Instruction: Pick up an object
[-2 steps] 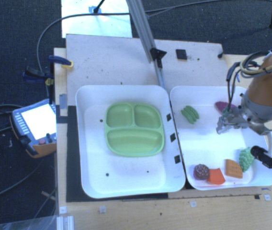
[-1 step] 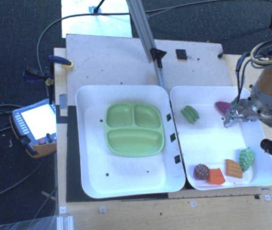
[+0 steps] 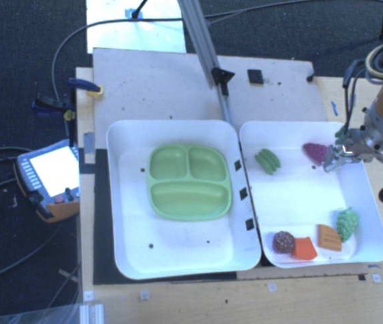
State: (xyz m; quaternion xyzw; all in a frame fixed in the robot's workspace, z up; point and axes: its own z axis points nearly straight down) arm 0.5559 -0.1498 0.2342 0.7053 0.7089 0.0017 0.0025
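The right bin [image 3: 299, 198] holds several small toy foods. A purple bunch [image 3: 315, 152] lies near its back right, and my gripper [image 3: 335, 158] hovers just to the right of it, at the bin's right side. A green pod [image 3: 268, 160] lies further left. Along the front of the bin sit a dark round piece [image 3: 284, 241], a red-orange wedge [image 3: 305, 249], an orange wedge [image 3: 328, 237] and a pale green bunch [image 3: 346, 223]. I see nothing held in the gripper.
A green divided plate [image 3: 190, 182] lies in the left bin [image 3: 178, 245]. A grey pole [image 3: 201, 36] slants over the board behind the bins. A handheld pendant [image 3: 48, 179] and cables lie on the floor to the left.
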